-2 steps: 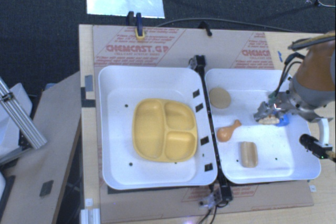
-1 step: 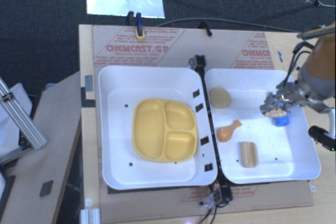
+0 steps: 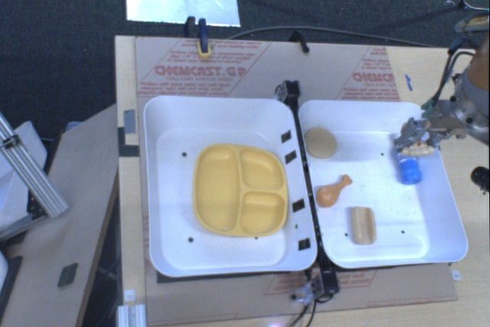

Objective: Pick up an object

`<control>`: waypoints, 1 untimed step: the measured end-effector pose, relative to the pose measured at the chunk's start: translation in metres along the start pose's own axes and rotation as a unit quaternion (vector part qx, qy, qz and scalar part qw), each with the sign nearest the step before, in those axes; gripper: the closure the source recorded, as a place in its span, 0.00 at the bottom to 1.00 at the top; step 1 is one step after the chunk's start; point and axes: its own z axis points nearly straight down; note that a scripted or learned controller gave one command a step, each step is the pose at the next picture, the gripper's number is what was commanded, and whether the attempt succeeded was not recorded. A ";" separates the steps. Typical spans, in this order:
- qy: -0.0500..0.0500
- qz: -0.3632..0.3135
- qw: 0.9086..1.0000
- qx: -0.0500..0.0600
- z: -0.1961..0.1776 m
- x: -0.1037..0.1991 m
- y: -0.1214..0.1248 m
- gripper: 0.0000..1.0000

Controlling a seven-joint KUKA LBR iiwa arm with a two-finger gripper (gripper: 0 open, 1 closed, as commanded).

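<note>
My gripper reaches in from the right and hangs over the far right part of the right bin. Right below it in the view lies a small blue object with a yellowish end toward the gripper; I cannot tell whether they touch. Further left in the same bin are a round tan piece, an orange drumstick-shaped toy and a tan loaf-shaped block.
The left bin holds a yellow divided plate. A black divider with clips runs between the bins. Cables and a clamp lie at the bench's far edge, and an aluminium rail juts in at the left.
</note>
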 end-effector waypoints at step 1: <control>0.002 -0.002 1.000 0.004 -0.002 0.044 -0.006 1.00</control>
